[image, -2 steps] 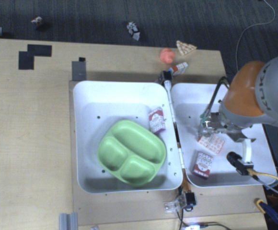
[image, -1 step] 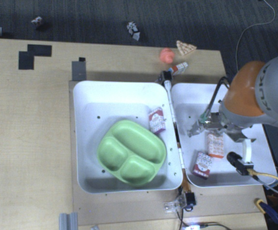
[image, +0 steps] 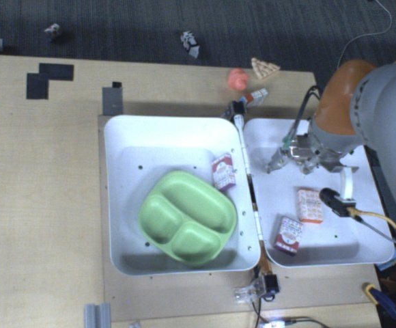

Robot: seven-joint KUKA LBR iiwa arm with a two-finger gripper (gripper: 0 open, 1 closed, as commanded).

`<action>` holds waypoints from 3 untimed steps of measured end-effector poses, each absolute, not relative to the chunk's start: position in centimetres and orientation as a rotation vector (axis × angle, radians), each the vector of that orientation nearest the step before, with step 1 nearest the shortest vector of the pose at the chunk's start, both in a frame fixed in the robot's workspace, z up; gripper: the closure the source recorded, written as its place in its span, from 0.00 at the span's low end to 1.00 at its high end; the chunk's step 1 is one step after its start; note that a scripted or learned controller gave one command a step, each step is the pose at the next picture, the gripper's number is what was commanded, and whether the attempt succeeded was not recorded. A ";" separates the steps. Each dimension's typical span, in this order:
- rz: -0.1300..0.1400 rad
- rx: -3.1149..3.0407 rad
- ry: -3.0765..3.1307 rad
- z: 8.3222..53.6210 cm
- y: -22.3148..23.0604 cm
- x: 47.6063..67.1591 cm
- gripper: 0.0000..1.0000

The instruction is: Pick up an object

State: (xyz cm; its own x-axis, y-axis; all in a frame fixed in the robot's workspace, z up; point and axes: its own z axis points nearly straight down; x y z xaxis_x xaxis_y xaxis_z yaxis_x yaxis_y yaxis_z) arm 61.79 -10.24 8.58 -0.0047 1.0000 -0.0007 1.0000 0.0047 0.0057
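Gripper [image: 295,157] hangs over the right bin [image: 266,203], upper part; whether it is open or closed cannot be told from here. Nothing seen held. Below it lie an orange packet [image: 310,205] and a red packet [image: 289,234]. Left bin [image: 116,203]: green divided plate [image: 187,215], another packet [image: 223,171].
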 end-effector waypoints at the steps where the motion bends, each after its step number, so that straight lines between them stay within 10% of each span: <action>1: 0.007 2.215 2.219 8.7 -9.8 55.4 0.00; 2: 0.011 2.214 2.215 8.7 -9.8 50.5 0.00; 3: 0.018 2.209 2.213 9.9 -9.8 50.8 1.00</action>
State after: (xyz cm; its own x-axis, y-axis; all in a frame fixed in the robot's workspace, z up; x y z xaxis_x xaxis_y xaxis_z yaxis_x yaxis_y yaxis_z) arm 50.76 -9.75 9.88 -0.0018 1.0000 -0.0024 0.9998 0.0019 0.0185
